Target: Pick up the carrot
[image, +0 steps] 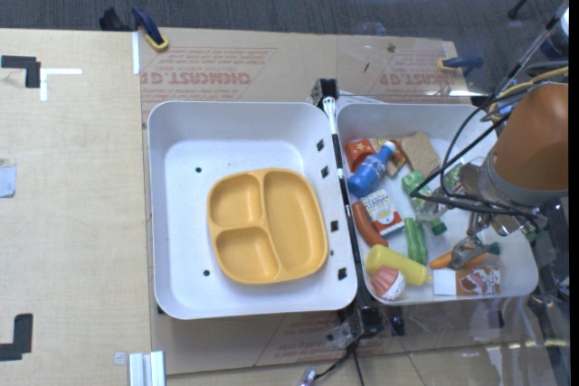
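Note:
The carrot (441, 261) is a small orange piece lying in the right bin (525, 285), near its front right. It sits between a green pickle (415, 240) and a white and orange packet (468, 281). My gripper (472, 249) hangs low over the bin, just right of the carrot and very close to its right end. Cables and the arm's orange band (541, 138) cover the bin's right side. I cannot make out whether the carrot is touched or held.
The right bin is crowded with a blue bottle (366, 169), a bread slice (419, 154), a red sausage (366, 226), a small carton (384, 208) and a yellow piece (395, 264). The left bin (172, 194) holds a yellow divided plate (267, 224).

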You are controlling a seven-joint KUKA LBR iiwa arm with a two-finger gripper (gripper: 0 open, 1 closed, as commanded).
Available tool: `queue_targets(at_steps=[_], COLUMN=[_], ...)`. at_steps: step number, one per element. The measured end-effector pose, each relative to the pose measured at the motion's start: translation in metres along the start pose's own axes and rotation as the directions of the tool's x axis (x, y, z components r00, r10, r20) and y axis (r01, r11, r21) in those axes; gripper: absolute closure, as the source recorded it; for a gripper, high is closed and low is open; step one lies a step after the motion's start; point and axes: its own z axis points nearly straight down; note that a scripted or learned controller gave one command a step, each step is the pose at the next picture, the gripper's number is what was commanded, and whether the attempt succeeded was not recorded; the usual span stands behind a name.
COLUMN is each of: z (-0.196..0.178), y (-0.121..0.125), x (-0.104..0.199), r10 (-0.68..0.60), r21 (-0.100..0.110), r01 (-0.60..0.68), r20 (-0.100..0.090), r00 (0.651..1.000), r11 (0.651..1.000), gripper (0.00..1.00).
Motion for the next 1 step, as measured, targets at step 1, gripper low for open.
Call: queue_targets(at_steps=[1], z=[-0.0189], y=[-0.0042], x=[0.0185], r10=[-0.158], r21=[0.012], r01=[0.157], r20=[0.014], r00=[0.987], r11=[0.987], gripper=[0.00])
